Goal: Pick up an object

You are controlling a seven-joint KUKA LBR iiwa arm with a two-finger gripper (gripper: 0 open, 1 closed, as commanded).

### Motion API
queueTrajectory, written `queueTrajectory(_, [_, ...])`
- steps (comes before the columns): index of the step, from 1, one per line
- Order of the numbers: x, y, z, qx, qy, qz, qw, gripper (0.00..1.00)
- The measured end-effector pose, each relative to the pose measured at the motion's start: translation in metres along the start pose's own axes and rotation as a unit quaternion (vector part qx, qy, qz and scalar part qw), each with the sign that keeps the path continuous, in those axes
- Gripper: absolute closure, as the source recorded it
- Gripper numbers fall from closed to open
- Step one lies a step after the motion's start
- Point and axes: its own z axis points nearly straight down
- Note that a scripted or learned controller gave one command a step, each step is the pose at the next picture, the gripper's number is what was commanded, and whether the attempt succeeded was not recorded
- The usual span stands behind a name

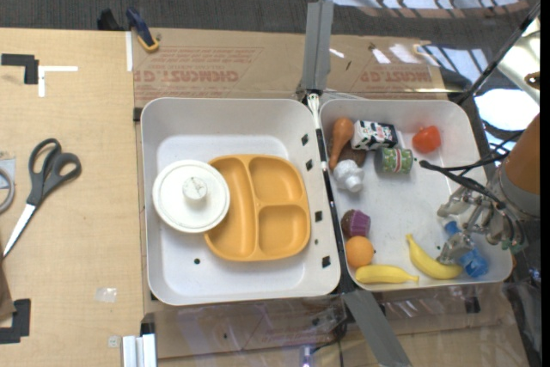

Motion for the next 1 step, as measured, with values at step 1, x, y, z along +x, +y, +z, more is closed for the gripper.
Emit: queueTrajectory(1, [-0.0017, 0.0018, -0.01, 0.0, -0.001, -0.002, 1.0, 1.0])
